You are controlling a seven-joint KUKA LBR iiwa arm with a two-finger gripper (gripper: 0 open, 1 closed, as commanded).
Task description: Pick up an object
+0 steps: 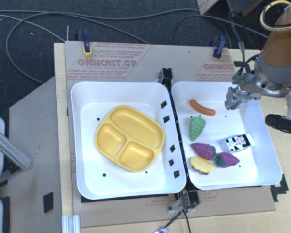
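Hanging over the back right part of the right bin, my gripper sits just right of a small orange sausage, above the white floor. It shows as a blur of grey metal, and I cannot tell how it is set, or whether it touches the bin at all. Nothing I can make out is in its grasp. My arm comes in from the right, its orange band at the top corner, cut off by the frame edge.

All the loose things lie in the right bin. The sausage lies near the back, slanting. In front of it is a green bunch of grapes. Nearer the front lie a purple bunch of grapes, a second purple piece and a yellow piece tucked just beside the first purple bunch; what the yellow one is, I cannot say. A small black-and-white patterned block lies to the right of them, too small to read.

In the left bin rests a yellow plate with three compartments, well apart from my gripper. A black divider runs between the two bins.
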